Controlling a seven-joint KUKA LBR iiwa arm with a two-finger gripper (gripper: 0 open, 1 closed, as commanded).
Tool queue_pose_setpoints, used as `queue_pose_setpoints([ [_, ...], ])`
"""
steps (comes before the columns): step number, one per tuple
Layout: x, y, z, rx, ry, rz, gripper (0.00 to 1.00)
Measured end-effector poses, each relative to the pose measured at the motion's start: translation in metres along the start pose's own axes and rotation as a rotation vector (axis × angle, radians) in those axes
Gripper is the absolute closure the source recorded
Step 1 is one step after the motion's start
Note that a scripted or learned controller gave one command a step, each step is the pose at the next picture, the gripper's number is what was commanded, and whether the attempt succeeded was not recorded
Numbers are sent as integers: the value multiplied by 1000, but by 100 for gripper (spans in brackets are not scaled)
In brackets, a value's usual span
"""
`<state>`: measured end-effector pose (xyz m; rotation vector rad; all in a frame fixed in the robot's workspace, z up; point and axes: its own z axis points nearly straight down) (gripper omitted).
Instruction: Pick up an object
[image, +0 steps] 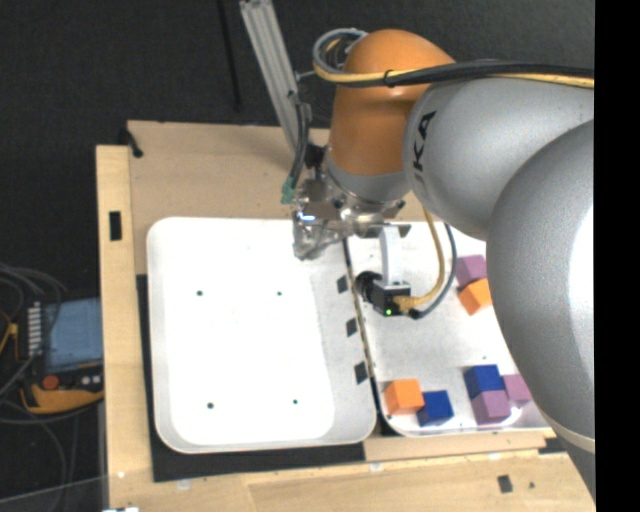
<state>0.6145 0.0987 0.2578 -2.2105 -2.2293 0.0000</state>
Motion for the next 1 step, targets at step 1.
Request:
queue_pose_setpoints([
  [1, -4, 1, 0, 0, 0, 7, 0],
])
